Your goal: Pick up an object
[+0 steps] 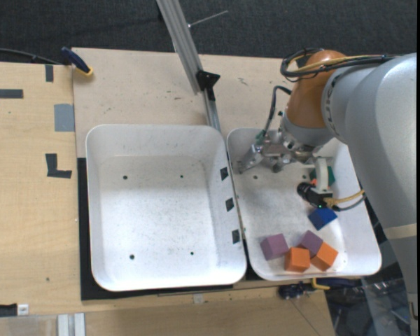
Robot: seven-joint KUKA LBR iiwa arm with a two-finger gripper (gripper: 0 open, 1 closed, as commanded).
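Nearest the camera, at 6 o'clock of the right bin (255,261), lay four small blocks: a purple cube (274,246), an orange cube (298,259), a second purple block (311,241) and a second orange block (326,255), the last three touching, the purple cube just beside them. A blue block (323,218) sat apart at about 3 o'clock of the bin, near the wall.

The pincer (266,154) hung over the bin's 12 o'clock end, well apart from every block. Whether it was open or closed could not be told; nothing was seen in it.

Judged handling: blocks looked matte, flat-faced, square-edged, probably light and stiff, foam or wood by appearance. Not fragile, not slippery. Best hold likely across two opposite flat faces. The lone purple cube and blue block offered free sides; the clustered three left little room.

Bins: shallow, smooth white plastic, rounded corners, speckled floors. The left bin (98,187) held no blocks. Bench (28,138): pale wood grain with grey tape marks.
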